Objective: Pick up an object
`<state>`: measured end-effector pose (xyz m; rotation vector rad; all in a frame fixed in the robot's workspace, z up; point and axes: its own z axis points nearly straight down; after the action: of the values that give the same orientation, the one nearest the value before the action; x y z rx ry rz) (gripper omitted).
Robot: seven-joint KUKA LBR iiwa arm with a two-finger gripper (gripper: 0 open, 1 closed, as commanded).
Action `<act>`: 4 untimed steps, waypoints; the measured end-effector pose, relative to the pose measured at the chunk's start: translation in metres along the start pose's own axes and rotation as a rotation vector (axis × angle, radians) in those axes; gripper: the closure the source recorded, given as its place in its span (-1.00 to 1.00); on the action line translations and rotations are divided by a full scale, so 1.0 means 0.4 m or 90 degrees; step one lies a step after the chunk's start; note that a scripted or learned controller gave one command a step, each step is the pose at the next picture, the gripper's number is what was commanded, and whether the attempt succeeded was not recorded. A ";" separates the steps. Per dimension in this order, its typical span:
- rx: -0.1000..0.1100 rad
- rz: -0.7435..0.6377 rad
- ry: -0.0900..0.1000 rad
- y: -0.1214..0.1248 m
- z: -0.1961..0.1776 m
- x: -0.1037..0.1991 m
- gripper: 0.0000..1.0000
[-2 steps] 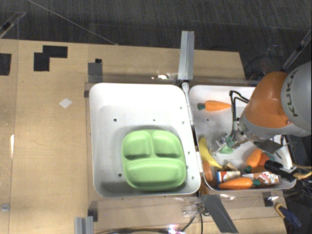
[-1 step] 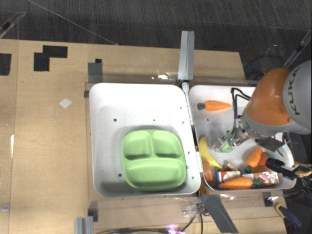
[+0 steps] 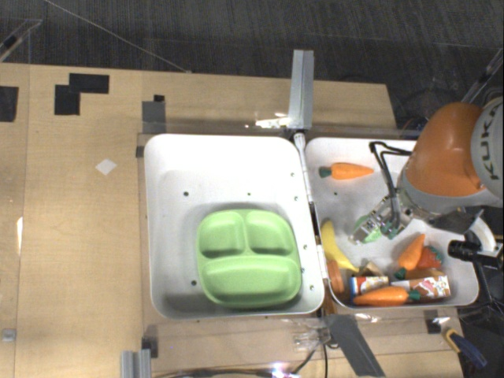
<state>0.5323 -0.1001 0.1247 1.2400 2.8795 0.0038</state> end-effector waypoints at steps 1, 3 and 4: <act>0.000 0.000 0.000 0.000 0.000 0.000 -1.00; -0.002 0.288 -0.002 0.185 0.087 -0.171 -1.00; -0.003 0.280 -0.004 0.013 0.083 -0.134 -1.00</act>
<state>0.5732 -0.1354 0.0919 1.8352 2.5334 0.0098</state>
